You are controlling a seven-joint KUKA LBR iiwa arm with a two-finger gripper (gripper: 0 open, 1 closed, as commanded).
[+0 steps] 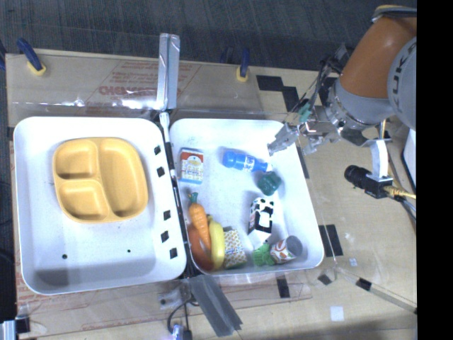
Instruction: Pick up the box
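Observation:
The box (191, 166) is small, red and white, and lies flat in the right bin (301, 190) close to its left wall, towards the far end. My gripper (282, 140) hangs over the bin's far right corner, well to the right of the box and apart from it. It is just above and to the right of a blue bottle (244, 161). The gripper carries nothing.
The right bin also holds a teal object (269, 183), a black-and-white carton (262, 214), a carrot (198, 219), a banana (216, 243) and small packets at the near edge. A yellow divided plate (99, 177) sits in the left bin (35, 261).

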